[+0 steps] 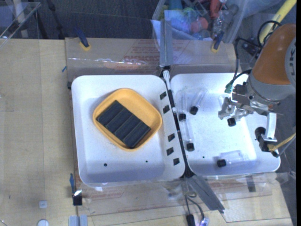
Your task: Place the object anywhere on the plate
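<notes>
Camera view, single frame. Yellow rounded-square plate [136, 98] sits mid-way in the left white shallow bin [94, 159], turned a little so one corner points to 12 o'clock.

Task's thing: the black ribbed rectangular slab [124, 123] lies flat on the plate, long axis running 10 to 4 o'clock. It covers most of the plate's floor. Its 5 o'clock corner comes close to the plate's rim; I cannot tell whether it rests against the rim or just short of it. Judged from this, the placing looks done.

Gripper [231, 113] is over the right white shallow bin [211, 140], toward 2 o'clock of that bin's middle, well apart from the plate. Whether it is open or closed cannot be told at this angle. Nothing is seen held in it.

Right bin also carries several clear tubes with black caps: one [193, 102] at 10 o'clock of the bin, one [230, 158] at 5 o'clock.

Risks from here (judgement):
- The gripper hangs low above the bin floor. A sideways move toward 9 o'clock without lifting could catch the divider between the bins and jolt the plate.
- A jolt might ride the slab's 5 o'clock corner up onto the rim, leaving it tilted.
- A further grasp in the right bin could pick up a clear tube, which is hard to see against white.
</notes>
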`<state>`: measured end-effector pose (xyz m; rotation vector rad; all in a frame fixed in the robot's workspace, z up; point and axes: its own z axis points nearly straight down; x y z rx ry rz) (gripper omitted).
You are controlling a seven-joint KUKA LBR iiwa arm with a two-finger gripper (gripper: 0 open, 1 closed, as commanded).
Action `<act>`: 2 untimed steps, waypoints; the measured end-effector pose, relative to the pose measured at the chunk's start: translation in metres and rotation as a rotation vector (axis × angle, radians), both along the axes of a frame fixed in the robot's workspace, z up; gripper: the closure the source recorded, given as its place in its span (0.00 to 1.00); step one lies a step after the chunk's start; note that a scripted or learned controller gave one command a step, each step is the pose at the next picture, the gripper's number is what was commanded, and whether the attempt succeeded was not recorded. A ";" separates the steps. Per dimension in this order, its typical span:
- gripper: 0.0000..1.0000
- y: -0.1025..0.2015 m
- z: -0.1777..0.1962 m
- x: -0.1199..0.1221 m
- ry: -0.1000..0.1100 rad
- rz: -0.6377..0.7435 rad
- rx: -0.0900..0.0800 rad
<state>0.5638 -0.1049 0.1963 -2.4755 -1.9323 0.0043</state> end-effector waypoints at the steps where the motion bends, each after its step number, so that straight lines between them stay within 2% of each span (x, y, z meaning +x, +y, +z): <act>1: 1.00 0.048 0.001 0.025 -0.004 0.228 0.000; 2: 1.00 0.099 0.024 0.052 -0.003 0.289 0.001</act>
